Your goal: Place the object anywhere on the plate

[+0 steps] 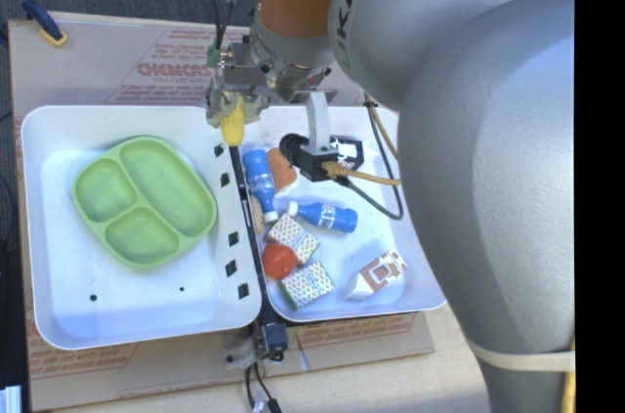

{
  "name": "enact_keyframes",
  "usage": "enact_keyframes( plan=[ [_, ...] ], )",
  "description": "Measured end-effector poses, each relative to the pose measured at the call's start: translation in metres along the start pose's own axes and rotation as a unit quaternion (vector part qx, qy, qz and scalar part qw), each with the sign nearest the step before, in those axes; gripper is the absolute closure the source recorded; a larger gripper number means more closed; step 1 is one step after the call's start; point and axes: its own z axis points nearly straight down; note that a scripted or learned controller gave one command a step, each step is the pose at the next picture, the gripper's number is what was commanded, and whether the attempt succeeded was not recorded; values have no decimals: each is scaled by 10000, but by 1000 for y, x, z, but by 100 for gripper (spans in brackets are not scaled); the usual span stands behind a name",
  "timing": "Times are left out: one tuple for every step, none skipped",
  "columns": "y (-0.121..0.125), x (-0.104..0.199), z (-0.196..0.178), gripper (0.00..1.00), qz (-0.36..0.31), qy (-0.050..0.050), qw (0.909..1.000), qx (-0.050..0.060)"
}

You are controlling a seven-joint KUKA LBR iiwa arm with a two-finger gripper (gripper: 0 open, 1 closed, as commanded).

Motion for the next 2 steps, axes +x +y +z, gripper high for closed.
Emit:
enact_keyframes(
  plan=[
    [-15, -2, 83, 100, 38, -4, 10000, 9],
    [-15, -2, 82, 0, 38, -5, 10000, 3]
  ],
)
